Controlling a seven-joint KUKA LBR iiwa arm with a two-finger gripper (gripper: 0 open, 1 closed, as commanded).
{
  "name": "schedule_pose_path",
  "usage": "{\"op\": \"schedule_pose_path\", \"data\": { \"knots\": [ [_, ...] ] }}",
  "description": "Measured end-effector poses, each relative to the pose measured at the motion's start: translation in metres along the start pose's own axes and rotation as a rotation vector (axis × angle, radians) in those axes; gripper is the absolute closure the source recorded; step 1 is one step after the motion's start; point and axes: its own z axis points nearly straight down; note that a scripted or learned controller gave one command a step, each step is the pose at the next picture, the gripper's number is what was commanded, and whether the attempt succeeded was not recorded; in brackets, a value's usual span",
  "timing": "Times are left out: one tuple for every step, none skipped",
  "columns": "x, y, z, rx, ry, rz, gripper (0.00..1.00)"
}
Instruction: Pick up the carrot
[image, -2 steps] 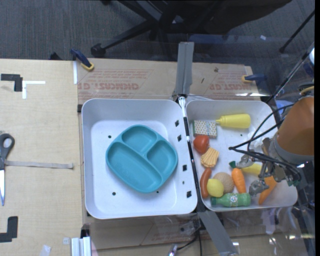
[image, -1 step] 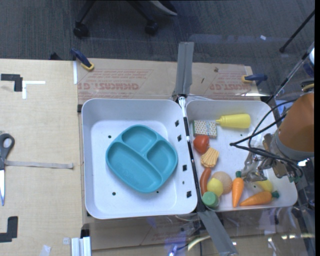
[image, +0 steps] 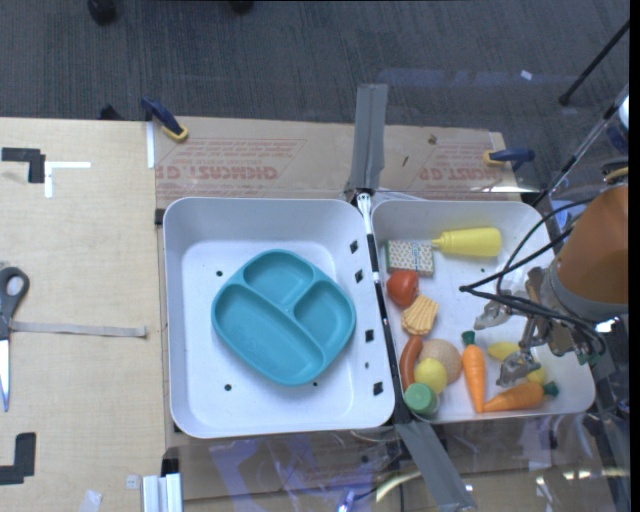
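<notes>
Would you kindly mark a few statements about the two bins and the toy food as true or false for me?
1. The blue divided plastic plate lies in the left white bin. True.
2. The yellow squeeze bottle lies inside the blue plate. False: it lies near the far wall of the right white bin.
3. Two orange toy carrots lie in the right bin, the upright carrot and the flat carrot. True.
4. The gripper hangs over the left bin. False: it is over the right bin, near the carrots.
5. The red toy tomato rests on the cardboard. False: it sits in the right bin.
</notes>
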Motion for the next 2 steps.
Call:
{"op": "schedule_pose_path", "data": {
  "knots": [
    [0.011,0.043,0.012,-0.007,0.019,0.033,0.0],
    [0.007,0.043,0.002,-0.004,0.012,0.031,1.0]
  ]
}}
